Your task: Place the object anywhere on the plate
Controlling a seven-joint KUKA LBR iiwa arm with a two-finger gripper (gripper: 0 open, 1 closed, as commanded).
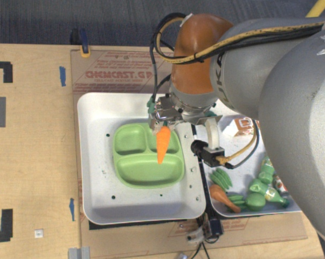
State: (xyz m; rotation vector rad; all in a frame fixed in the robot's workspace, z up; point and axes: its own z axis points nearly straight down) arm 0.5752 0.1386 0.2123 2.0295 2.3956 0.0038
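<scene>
The claw (162,124) is clamped on the orange carrot (163,143) — hanging above the green plate (135,163).

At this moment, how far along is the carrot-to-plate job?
Done: the carrot has been lifted from the right bin and brought over the green plate in the left bin. In hand: it hangs point-down from the tool. Left: release it onto the plate and withdraw.

Green toy vegetables (257,190) in the right bin (235,212)
</scene>
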